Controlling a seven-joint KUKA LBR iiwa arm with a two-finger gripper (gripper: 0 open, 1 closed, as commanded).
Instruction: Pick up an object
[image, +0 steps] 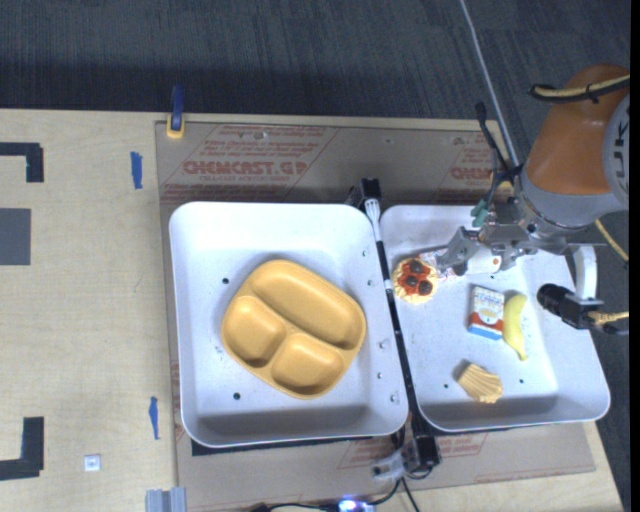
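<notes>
In the right bin (570, 395), near its upper left corner and just beside the divider between the two bins, lies a small round toy pizza (415, 279), orange-red with dark spots on top, and the gripper (462, 252) hangs just beside it to the right, not touching it as far as the slanted view lets me judge. Whether the gripper is wide or narrow I cannot tell, since its dark metal parts overlap and blur together here. If the pizza is the target (my guess from how close the gripper is), a good pick means centring over the disc before descending, because it looks flat and low and sits near the bin's sloped wall, where it could slide away or be pinned against the plastic. Farther right lie a small carton (487, 311) with blue and red print, boxy and flat-faced, and touching its right side a yellow banana (515, 322), smooth and curved, likely to roll under a pinch. Toward the front edge sits a tan cracker (480, 381), rough-edged and thin. The left bin (200, 240) holds a mustard-yellow tray (292, 326) with three rounded hollows, glossy moulded plastic, tilted a little. Both bins are smooth white, shallow, with rounded corners, resting on brown cardboard (300, 165).
</notes>
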